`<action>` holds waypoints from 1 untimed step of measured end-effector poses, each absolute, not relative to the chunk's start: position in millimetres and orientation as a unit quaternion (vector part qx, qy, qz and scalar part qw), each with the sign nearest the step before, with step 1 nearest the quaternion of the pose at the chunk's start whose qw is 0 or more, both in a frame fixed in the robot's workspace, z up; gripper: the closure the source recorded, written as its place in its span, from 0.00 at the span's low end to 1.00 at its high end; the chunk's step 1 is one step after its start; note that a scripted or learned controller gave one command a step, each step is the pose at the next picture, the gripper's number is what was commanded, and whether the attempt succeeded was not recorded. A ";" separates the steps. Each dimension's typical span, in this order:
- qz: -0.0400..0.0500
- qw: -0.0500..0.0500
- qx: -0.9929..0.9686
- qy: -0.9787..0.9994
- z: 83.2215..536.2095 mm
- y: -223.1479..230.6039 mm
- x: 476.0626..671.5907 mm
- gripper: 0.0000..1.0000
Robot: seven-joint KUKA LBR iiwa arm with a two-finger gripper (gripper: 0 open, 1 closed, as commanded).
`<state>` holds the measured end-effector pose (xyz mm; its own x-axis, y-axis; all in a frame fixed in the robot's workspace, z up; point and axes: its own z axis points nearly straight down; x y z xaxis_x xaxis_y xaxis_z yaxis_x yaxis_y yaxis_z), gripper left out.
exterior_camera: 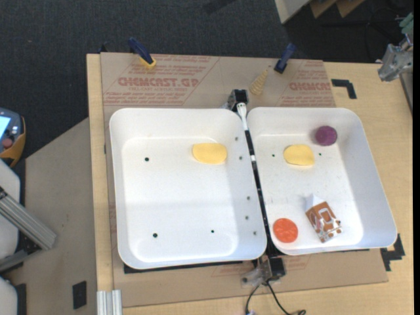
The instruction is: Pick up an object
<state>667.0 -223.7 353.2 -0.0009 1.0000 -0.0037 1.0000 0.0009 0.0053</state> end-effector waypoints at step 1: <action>0.000 0.003 0.707 0.707 359.5 -223.7 667.0 1.00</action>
